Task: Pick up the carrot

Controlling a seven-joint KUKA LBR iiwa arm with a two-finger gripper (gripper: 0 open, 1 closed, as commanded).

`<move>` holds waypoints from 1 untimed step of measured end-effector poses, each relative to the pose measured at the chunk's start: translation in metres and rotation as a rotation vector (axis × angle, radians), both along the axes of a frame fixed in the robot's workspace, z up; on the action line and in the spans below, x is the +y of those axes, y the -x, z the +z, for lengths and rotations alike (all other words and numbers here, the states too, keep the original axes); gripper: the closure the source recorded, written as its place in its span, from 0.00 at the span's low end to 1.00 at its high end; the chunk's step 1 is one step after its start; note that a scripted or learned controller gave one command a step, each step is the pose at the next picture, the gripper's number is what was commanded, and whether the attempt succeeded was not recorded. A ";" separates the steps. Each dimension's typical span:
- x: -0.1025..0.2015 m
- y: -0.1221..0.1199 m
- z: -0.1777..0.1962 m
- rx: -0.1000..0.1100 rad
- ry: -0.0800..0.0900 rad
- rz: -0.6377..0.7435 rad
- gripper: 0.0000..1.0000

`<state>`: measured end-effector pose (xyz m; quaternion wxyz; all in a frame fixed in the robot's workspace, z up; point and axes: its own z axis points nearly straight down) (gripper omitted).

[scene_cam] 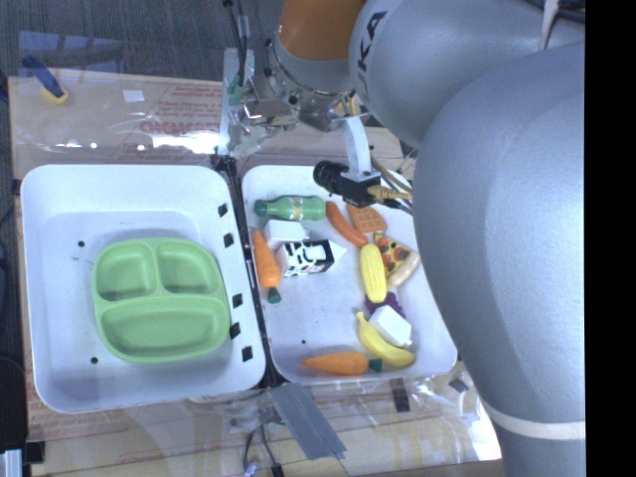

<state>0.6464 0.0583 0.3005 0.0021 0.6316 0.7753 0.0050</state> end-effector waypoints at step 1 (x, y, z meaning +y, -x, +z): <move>-0.033 0.000 -0.100 0.017 0.007 0.236 1.00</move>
